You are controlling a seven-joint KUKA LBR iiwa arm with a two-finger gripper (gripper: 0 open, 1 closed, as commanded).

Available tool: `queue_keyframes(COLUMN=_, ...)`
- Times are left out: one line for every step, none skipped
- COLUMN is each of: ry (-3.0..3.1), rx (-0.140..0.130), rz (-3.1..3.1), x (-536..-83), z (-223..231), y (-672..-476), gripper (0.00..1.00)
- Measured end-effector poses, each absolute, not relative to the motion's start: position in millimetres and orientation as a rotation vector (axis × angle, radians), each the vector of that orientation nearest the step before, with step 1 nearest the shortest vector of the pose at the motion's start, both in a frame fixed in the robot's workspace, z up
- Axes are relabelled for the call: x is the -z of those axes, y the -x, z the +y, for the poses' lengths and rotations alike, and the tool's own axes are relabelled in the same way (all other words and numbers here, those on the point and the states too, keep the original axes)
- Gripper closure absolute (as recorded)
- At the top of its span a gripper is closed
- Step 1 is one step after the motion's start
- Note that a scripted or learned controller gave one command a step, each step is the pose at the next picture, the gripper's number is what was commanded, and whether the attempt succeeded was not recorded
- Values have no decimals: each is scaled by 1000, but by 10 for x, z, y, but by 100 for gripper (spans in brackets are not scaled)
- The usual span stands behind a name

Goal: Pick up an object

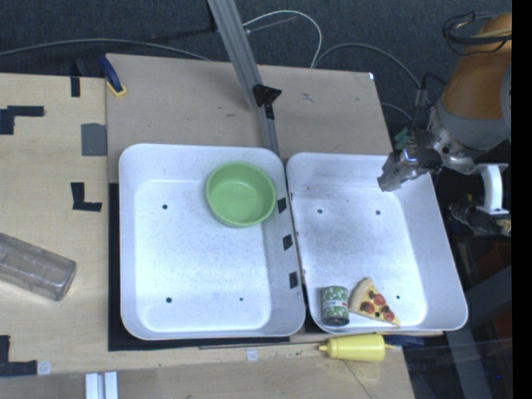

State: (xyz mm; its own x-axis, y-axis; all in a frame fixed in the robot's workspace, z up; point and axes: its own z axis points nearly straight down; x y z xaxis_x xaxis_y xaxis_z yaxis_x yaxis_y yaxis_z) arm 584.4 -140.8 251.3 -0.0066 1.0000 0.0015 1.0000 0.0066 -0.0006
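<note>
Objects for picking: I am seeing a small green can [335, 304] and a pizza slice toy [373, 301] lying just beside each other in the right bin [366, 239], down at its 6 o'clock edge; the can is sitting at 9 o'clock of the slice.
Green bowl: I am seeing a green bowl [240, 194] resting upright in the left bin [199, 248], toward that bin's 1 o'clock corner.
Yellow bottle: a yellow squeeze bottle [356, 347] is lying on its side on the bench [191, 98], outside the bins, at 6 o'clock of the can and just past the right bin's rim.
Pincer: I am watching the pincer [392, 178] hanging over the right bin's 1 o'clock corner, well apart from the can and the slice; at this distance its fingers are reading as a dark blur, so I cannot tell whether it is released or clenched, and I am seeing nothing between them.
Arm: the grey arm with its orange band [475, 90] is reaching in from 3 o'clock.
Clear tumbler: a clear plastic tumbler [33, 266] is lying on its side on the bench, at 9 o'clock of the left bin and well apart from it.
Metal pole: a grey pole [241, 52] is slanting down from 12 o'clock toward the gap between the two bins.
</note>
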Motion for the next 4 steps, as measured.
queue_keyframes(ry=2213, rx=-2, rz=-2226, x=-2365, z=-884, y=-5729, gripper=100)
queue_keyframes(ry=2214, rx=-3, rz=-2224, x=-2292, z=-455, y=-5609, gripper=100)
queue_keyframes(ry=2212, rx=-4, rz=-2225, x=-2183, z=41, y=-5472, gripper=100)
queue_keyframes(ry=2212, rx=-4, rz=-2226, x=-2098, z=573, y=-5363, gripper=100)
